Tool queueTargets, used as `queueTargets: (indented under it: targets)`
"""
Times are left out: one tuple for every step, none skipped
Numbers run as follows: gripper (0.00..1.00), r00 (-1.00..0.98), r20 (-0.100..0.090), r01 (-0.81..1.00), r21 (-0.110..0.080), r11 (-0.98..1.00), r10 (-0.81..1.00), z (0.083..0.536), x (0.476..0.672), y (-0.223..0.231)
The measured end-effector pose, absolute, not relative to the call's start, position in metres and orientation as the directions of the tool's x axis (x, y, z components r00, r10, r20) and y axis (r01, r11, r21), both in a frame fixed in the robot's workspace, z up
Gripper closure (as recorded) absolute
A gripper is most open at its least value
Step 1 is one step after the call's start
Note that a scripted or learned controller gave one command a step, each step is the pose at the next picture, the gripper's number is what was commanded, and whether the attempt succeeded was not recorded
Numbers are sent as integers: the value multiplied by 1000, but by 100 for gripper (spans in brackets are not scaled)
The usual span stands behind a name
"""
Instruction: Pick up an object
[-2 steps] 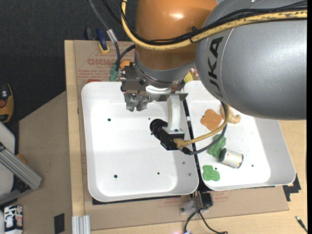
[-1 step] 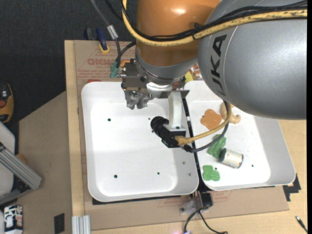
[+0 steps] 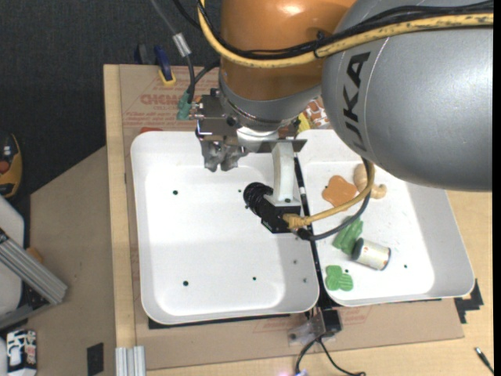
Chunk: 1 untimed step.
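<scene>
My gripper (image 3: 221, 161) hangs over the far part of the left bin (image 3: 196, 288), just above its white floor, and I see no object under it. The loose objects lie in the right bin (image 3: 438, 276): a flat orange piece (image 3: 338, 188), a tan piece (image 3: 362, 177) beside it, a green block (image 3: 347, 235), a white cylinder (image 3: 374, 254) touching that block, and a small green piece (image 3: 338, 278) near the front rim. The arm's big grey and orange body covers the back of both bins.
A black cable loop (image 3: 262, 204) from the arm hangs over the wall between the two bins. The bins sit on a cardboard sheet (image 3: 117, 210). A blue-and-yellow clamp (image 3: 164, 65) stands at the sheet's far-left edge.
</scene>
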<state>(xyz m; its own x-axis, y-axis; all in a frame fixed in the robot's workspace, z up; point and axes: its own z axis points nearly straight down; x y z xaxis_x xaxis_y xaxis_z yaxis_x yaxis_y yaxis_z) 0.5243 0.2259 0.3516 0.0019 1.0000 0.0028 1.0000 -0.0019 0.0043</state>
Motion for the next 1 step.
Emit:
queueTargets:
  targets:
    - [100, 2, 3, 1000, 6, -2, 1000, 362, 525, 226]
